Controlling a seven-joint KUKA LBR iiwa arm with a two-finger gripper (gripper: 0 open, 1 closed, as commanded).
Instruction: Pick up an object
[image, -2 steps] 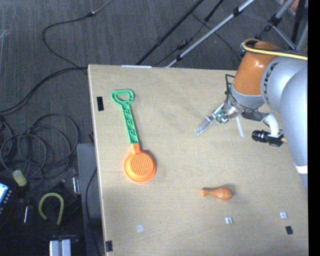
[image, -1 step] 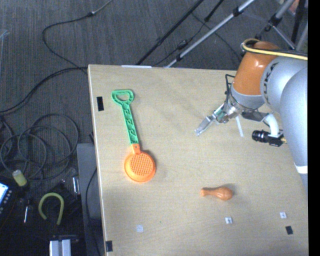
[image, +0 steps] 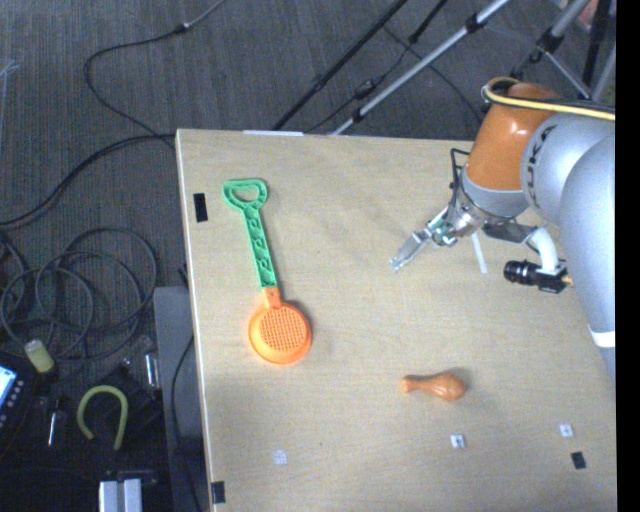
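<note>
A: How far along is it?

B: Nothing is picked up, so the whole grab is left. The arm hangs over the bench at its right side, and the gripper carries nothing. Whether its tips are spread or pressed together, I cannot tell.

A: What is there to take?

B: Two things, both lying flat. The sieve lies well left of the gripper, its long axis running up and down the view, green handle to the far end, orange head to the near end. The gourd lies nearer us than the gripper, well apart from it, long axis crosswise, thin neck pointing left.
</note>
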